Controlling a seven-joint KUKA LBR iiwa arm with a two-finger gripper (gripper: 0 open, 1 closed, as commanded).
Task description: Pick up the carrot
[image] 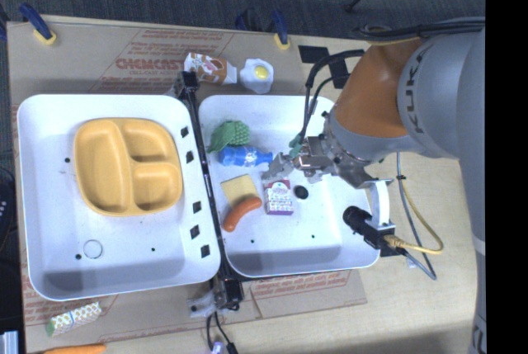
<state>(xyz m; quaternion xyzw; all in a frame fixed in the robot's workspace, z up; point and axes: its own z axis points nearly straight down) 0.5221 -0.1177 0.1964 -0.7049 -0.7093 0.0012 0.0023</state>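
The carrot is a short orange piece with rounded ends, lying at a slant in the lower left part of the right bin, its upper end touching the lower edge of a pale yellow cheese wedge. Just to its right sits a small purple-and-white packet whose print is too small to read. Above these lie a blue bottle on its side and a green knobbly item. The left bin holds a yellow divided tray. Brown cardboard under the bins carries red printing that seems to begin "CHEMCAS" at the upper left of the frame; the rest is not legible. On the cardboard above the bins stand a small brown-and-white carton and a white item with a yellow centre. The gripper hangs over the middle of the right bin, just above the packet and up and to the right of the carrot, near but apart from it; whether its fingers are apart or together cannot be told. The grey arm carries lettering that seems to read "KU".
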